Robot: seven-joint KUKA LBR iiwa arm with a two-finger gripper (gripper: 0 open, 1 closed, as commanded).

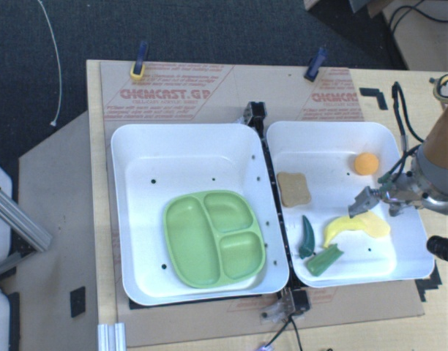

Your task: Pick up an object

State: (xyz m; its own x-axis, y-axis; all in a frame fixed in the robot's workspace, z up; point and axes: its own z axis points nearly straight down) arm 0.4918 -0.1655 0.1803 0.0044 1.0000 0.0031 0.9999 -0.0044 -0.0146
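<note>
Camera view: we look down at a slant on two shallow white bins set side by side on a bench.
Left bin (136, 196): we see one thing in it, a green divided plate (213, 236) with three compartments, lying flat toward the near right part of the bin.
Right bin (334, 134): we count five things here.
Orange ball (367, 164): it sits toward the far right of the right bin, apart from the rest.
Tan slab (293, 189): a flat, bread-like piece lying near the bin's left wall.
Yellow banana (356, 227): it lies in the middle of the right bin, its far end just under the gripper's tip.
Dark green pepper (307, 238): a slim curved piece left of the banana, near it.
Green block (323, 259): it lies toward the near wall, just beside the pepper's lower end and close under the banana's left tip.
Arm (436, 159): we see it reaching in from the right, grey, over the right bin.
Gripper (364, 202): it hangs low just above the banana's far end; we cannot tell how the claw stands, and we see nothing lifted off the bin floor.
</note>
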